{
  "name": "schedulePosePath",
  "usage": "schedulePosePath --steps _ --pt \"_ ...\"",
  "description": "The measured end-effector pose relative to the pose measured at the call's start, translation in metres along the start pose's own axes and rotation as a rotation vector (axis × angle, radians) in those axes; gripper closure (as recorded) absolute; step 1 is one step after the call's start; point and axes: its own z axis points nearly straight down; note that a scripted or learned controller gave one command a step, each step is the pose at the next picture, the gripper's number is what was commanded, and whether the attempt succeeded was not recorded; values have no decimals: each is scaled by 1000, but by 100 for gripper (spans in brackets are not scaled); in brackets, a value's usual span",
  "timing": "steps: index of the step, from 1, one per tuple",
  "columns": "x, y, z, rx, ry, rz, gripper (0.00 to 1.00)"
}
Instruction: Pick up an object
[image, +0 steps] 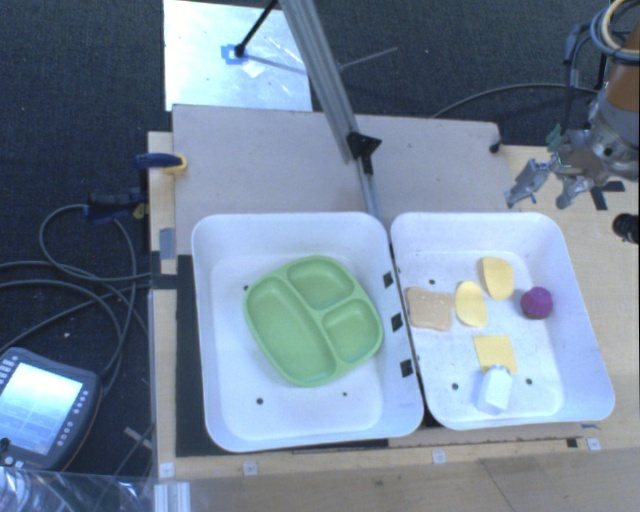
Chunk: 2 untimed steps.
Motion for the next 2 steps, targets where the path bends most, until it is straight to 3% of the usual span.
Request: schedulePosePath --steps 1,2 --pt "0 0 0 0 -1 -1 0" --pt "4 -10 55 5 1 4 0"
